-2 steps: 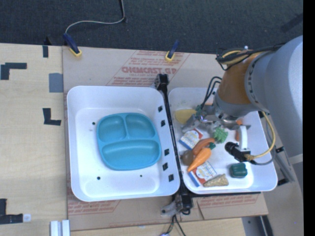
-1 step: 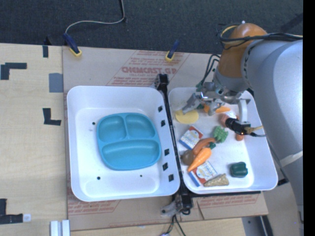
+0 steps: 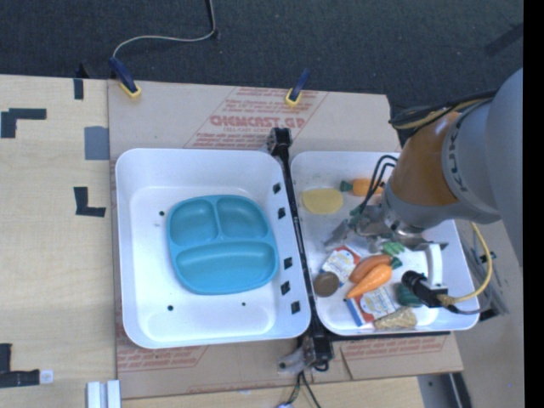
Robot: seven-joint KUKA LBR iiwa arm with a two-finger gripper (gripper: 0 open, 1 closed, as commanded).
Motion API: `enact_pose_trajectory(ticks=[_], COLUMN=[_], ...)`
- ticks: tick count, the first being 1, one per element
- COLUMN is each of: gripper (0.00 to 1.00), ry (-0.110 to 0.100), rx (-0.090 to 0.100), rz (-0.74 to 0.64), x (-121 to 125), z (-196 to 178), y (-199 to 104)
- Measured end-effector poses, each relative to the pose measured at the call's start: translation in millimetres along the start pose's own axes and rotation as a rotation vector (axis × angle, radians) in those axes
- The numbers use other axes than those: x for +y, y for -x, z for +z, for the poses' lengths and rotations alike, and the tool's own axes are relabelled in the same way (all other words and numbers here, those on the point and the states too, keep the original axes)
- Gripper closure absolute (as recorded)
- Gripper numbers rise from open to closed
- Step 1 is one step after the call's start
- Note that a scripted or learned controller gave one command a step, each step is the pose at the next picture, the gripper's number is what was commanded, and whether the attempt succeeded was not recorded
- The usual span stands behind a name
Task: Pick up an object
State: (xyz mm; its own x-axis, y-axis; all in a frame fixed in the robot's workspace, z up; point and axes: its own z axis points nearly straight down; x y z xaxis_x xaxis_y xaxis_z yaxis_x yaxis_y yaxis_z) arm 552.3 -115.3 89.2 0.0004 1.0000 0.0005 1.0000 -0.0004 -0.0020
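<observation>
The right bin [image 3: 442, 321] holds a jumble of small things. A pale yellow disc [image 3: 323, 201] lies near its back left. A small orange carrot [image 3: 361, 186] with a green top sits just behind the wrist. A bigger orange toy carrot [image 3: 371, 274] lies in the middle, beside a white and red packet [image 3: 340, 262] and a brown round piece [image 3: 325, 284]. A tan cracker-like piece [image 3: 395, 318] rests at the front. My gripper [image 3: 353, 225] hangs low over the bin's middle, just right of the yellow disc and above the packet. I see nothing between its fingers.
The left bin [image 3: 136, 228] carries a blue divided plate [image 3: 224, 243]. A black divider with clips [image 3: 293, 228] runs between the bins. The grey and orange arm [image 3: 442, 177] covers the right bin's back right part. Cardboard lies under both bins.
</observation>
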Motion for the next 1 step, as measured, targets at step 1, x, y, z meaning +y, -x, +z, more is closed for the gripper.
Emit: enact_pose_trajectory(ticks=[1], gripper=[0.00], ry=[0.009], rx=[-0.003], rz=[-0.002], x=[70.2], z=[2.2], y=[26.6])
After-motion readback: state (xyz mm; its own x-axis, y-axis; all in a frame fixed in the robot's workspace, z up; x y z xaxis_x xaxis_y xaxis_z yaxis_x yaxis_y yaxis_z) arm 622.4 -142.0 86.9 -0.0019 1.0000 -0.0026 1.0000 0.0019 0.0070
